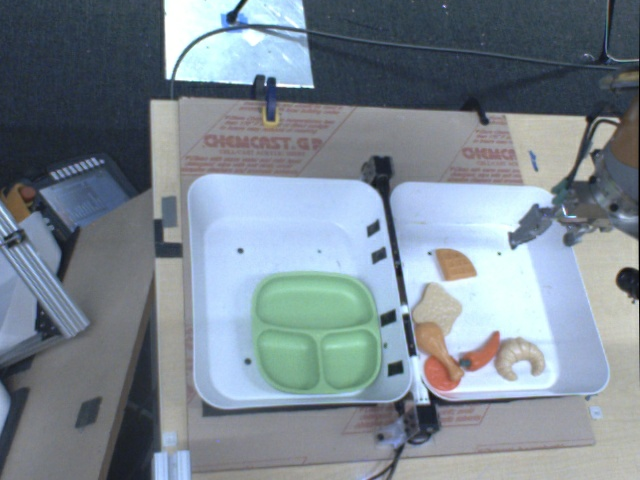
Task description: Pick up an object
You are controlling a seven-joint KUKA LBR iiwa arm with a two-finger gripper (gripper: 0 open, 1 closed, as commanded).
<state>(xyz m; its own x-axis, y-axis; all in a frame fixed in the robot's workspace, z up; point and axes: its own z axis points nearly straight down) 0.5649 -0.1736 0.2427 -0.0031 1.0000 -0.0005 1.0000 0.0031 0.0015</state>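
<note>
We are looking down on two white bins side by side. The gripper (528, 226) is hanging over the right bin (560, 298), near its far right part, and we cannot tell whether it is released or clenched — it is showing as a dark tip with no thing between it.

The nearest piece to it is the orange wedge (455, 264), lying on the bin floor to the left of the gripper and a little nearer to us, apart from it. It is looking like a slice of toast or cheese, flat on one edge and rounded on the other.

Nearer still, the other pieces are crowding the bin's front left corner. A pale, speckled bread slice (438, 308) is lying just below the wedge. A drumstick (437, 345), tan and orange, is touching the slice's front edge and running down toward a round red piece (440, 373), which we are taking for a tomato slice. A red pepper (480, 351) is lying slantwise just beside the drumstick, and a pale croissant (520, 357) is curling just right of the pepper. All of these are lying well apart from the gripper.

In the left bin (220, 218) a green tray (315, 330) with three compartments is sitting toward the front.
</note>
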